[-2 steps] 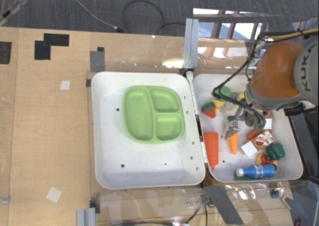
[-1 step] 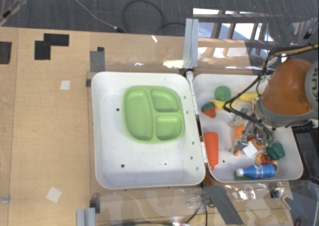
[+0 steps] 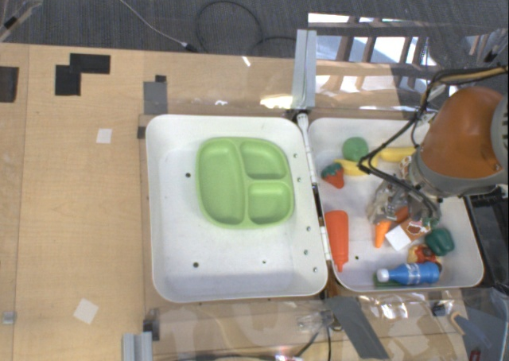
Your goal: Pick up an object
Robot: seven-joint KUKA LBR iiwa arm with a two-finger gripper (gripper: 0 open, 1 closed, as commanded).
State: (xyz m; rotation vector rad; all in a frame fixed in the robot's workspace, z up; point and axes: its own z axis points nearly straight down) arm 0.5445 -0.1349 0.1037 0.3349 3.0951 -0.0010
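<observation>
Small orange carrot-like piece [image 3: 382,233] lies tilted in the right bin [image 3: 362,130], right under the hand [image 3: 395,207]. Can't tell how the hand is set. A bigger orange carrot [image 3: 338,238] lies left of it, blue bottle [image 3: 409,274] nearer. Green divided plate [image 3: 243,182] in the left bin [image 3: 171,216].

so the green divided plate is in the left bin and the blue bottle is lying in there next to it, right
Not quite. The green divided plate is in the left bin, but the blue bottle lies in the right bin, near its front edge, among the toy foods. The camera view shows this.
</observation>
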